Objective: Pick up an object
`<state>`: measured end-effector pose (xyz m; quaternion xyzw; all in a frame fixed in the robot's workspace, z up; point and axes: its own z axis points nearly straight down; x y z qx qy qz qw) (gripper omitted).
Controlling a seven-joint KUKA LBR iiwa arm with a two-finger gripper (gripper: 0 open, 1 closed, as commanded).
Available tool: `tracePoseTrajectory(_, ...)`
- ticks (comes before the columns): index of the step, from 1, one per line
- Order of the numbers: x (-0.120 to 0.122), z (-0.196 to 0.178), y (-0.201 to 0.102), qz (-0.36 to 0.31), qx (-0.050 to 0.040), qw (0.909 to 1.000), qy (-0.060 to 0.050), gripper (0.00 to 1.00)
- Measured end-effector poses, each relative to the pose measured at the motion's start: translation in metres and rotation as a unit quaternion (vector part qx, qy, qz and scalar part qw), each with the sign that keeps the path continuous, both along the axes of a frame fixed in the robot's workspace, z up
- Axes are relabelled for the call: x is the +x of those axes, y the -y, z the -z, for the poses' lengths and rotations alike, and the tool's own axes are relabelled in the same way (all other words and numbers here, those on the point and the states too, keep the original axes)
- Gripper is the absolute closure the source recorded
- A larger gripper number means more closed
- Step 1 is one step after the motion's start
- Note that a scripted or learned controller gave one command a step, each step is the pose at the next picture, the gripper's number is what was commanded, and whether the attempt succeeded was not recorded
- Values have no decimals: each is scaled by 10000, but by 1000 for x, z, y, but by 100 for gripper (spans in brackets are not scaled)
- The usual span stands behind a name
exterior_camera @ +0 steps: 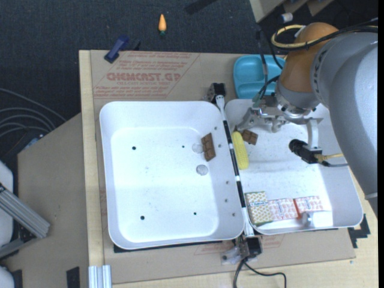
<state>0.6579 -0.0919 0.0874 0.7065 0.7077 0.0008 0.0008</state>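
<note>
The gripper (259,120) hung low over the far end of the right shallow white plastic bin (343,216), just above a small dark-brown chunk (249,138) lying there. Its opening could not be told from this slant. A long yellow corn-like piece (240,150) lay just beside the chunk, along the bin's left wall. A flat printed cardboard box (282,209) lay at the near end.

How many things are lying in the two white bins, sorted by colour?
Brown: 2, block and chip
Yellow: 1, cob
Grey: 2, upper disc and lower disc
Multicoloured: 1, box
Total: 6
</note>
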Motion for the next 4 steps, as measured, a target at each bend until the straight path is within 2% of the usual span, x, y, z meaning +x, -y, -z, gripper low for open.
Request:
tracePoseTrajectory(1, 1, -11, -1, -2, 0, 10000, 16, 100)
tracePoseTrajectory(2, 1, -11, -1, -3, 0, 10000, 12, 0)
tracePoseTrajectory(3, 2, -21, -1, -6, -6, 10000, 27, 100)
tracePoseTrajectory(4, 1, -21, -1, -6, -6, 10000, 23, 0)
